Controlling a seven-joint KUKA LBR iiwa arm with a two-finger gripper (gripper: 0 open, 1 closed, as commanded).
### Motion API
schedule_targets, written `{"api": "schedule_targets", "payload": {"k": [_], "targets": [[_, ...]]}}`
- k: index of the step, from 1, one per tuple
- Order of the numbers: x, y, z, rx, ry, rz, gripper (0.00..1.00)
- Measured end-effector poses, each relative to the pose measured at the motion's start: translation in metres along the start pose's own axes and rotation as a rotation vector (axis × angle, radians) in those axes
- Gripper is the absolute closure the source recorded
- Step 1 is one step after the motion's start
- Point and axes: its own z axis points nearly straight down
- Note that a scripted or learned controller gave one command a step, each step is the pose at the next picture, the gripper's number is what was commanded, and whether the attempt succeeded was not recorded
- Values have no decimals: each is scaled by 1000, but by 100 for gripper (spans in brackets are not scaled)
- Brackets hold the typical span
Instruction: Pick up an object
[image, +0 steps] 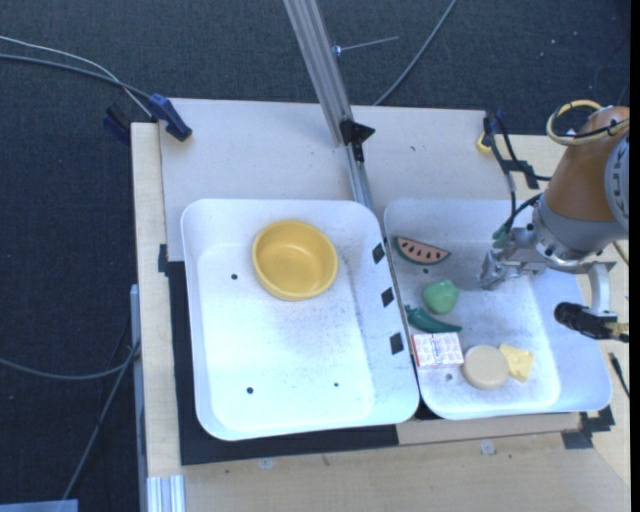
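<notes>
Evenly and brightly lit from overhead. Mild glare off the two shallow white plastic bins (300, 400), soft faint shadows beneath their rims. Slightly soft, grainy throughout; dark carpet floor (60, 250) murky, little detail.

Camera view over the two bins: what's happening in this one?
The grey arm's gripper hangs low over the right white bin, beside a green round toy, with nothing seen held. A watermelon slice toy lies nearby. The left white bin holds a yellow bowl.
</notes>
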Motion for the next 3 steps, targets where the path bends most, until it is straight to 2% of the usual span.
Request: {"api": "schedule_targets", "payload": {"k": [1,3], "targets": [[10,5,-52,-18,-9,-4,100],[1,5,-157,-20,-10,-3,100]]}}
